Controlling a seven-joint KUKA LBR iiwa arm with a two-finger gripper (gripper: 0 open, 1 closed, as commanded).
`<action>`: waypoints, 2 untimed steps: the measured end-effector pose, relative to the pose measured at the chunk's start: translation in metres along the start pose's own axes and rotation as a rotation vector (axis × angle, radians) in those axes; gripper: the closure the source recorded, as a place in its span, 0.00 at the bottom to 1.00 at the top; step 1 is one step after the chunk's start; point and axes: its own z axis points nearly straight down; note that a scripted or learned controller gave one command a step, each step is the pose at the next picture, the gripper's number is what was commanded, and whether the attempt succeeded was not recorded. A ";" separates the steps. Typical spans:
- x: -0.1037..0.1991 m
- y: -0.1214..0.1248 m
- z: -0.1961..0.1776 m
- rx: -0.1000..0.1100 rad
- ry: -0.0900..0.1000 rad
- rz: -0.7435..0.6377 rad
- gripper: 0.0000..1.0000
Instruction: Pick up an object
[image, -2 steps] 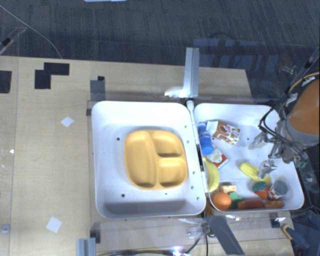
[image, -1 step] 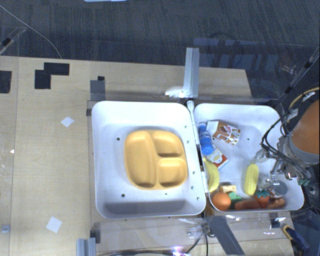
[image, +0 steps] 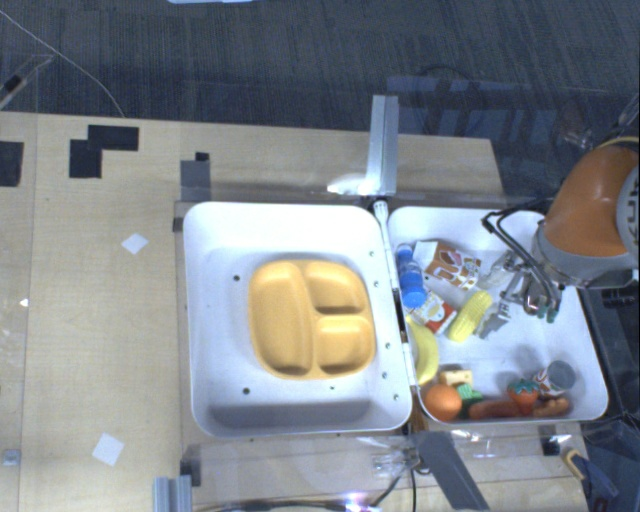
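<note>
The pale wooden surface (image: 90, 330) carries two white bins. The left bin (image: 215, 300) holds a yellow divided tray (image: 310, 318). The right bin (image: 590, 370) holds the small things: a banana (image: 426, 352) along its left wall, a corn cob (image: 470, 314) near the middle, a blue bottle (image: 410, 279), an orange (image: 442, 402) at the near edge. The arm (image: 592, 215) leans in from the right, its gripper (image: 520, 295) low, just beside the corn; whether it is released or clenched I cannot tell.

Even overhead light is washing both white bins (image: 200, 300); glare is blooming at bottom centre, soft shadows are pooling under rims, fine detail is blurring.
</note>
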 end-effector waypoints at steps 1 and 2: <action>-0.025 0.039 0.001 0.002 0.000 0.115 0.00; -0.038 0.105 0.001 0.006 -0.003 0.050 0.00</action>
